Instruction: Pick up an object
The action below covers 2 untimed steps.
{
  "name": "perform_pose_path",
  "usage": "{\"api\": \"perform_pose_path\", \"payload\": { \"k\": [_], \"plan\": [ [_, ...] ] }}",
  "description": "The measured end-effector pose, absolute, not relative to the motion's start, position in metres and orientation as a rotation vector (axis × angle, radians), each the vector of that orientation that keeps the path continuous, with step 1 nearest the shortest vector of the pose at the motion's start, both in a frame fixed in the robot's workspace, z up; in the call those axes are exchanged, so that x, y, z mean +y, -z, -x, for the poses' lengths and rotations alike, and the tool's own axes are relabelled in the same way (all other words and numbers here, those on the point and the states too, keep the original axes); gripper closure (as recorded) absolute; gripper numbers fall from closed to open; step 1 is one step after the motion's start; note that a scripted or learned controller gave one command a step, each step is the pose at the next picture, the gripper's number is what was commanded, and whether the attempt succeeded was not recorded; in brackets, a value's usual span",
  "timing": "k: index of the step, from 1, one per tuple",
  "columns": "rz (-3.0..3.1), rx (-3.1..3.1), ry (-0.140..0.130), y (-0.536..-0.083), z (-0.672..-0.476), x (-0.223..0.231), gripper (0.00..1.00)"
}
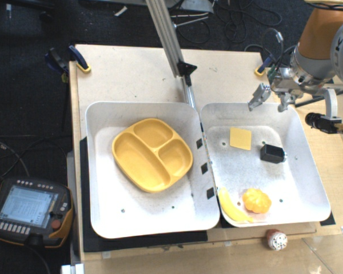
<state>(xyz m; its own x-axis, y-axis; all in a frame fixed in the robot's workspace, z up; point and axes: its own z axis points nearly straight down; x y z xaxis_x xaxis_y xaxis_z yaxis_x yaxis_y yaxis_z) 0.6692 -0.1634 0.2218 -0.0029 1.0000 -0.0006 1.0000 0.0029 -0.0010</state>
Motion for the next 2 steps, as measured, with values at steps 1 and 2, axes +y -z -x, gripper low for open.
{"api": "perform_pose_path", "payload": {
  "k": [1, 2],
  "plan": [
    [2.218, -2.224, -0.003, -0.222, -0.669, -0.164, 0.0],
    [2.22, -2.22, -0.005, -0.174, -0.673, -0.171, 0.0]
  ]
}}
